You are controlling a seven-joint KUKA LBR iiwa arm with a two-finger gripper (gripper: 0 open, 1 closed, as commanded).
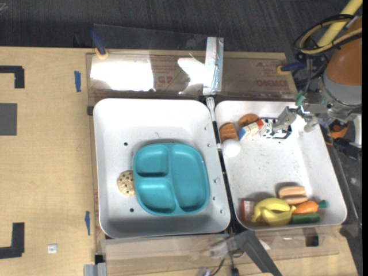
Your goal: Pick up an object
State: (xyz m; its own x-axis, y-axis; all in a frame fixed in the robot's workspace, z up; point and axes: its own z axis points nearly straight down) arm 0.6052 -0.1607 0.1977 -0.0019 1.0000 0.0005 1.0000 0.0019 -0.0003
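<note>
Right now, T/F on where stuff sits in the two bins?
1. The teal divided plate lies in the left bin. True.
2. The cookie sits on the plate. False: it lies beside the plate's left edge.
3. The banana is in the right bin, near corner. True.
4. The white ball is in the left bin. False: right bin, by the dividing wall.
5. The gripper hovers over the plate. False: it's over the right bin's far end.

We see a small white-blue-red block (251, 130) by two brown pieces at the right bin's far-left; banana (272, 210), hotdog (292, 192), carrot (306, 207) clustered near edge.
</note>
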